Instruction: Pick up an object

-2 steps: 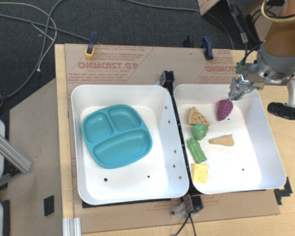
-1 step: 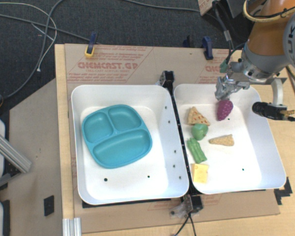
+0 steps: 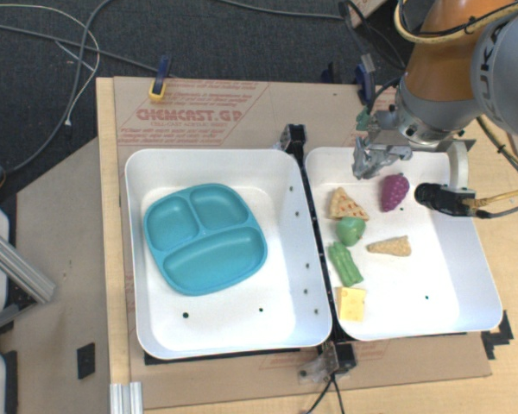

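Note:
My gripper [image 3: 378,164] hangs over the back of the right bin [image 3: 449,309], just left of and above a purple grape bunch [image 3: 394,191]. Nothing shows between its fingers. Below it lie a pizza slice [image 3: 347,204], a round green fruit [image 3: 350,229], a long green vegetable [image 3: 346,264], a tan bread wedge [image 3: 389,247] and a yellow cheese square [image 3: 351,304]. The food items sit along the left half of that bin.
A teal divided plate [image 3: 205,237] lies in the left bin [image 3: 155,317]. A black clamp [image 3: 293,136] sits at the back between the two bins. A black cylinder with cable [image 3: 445,199] hangs at the right of the grapes. Cardboard underlies both bins.

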Controlling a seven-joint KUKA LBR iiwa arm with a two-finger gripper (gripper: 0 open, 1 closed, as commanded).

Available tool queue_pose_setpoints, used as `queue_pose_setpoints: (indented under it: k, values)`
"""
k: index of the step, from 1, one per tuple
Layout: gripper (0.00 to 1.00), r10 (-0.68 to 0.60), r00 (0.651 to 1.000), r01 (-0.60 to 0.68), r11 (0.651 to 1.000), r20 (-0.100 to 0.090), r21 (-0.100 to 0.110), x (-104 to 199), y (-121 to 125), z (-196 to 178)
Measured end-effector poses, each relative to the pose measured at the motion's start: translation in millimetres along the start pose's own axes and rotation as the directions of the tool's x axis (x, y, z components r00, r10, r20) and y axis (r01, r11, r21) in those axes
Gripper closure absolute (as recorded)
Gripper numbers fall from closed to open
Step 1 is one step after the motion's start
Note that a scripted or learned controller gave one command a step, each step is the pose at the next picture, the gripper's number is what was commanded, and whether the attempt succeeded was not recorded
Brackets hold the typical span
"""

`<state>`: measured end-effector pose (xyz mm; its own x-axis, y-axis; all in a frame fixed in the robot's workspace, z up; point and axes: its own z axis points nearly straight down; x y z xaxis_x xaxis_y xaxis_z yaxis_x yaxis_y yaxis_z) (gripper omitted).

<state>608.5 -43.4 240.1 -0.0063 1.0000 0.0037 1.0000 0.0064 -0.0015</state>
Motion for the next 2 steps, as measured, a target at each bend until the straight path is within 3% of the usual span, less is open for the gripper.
queue_pose_setpoints:
  k: [2]
  values:
    - [1.0,-0.001,1.0,0.001,1.0,0.0,0.002,117,-28,-3]
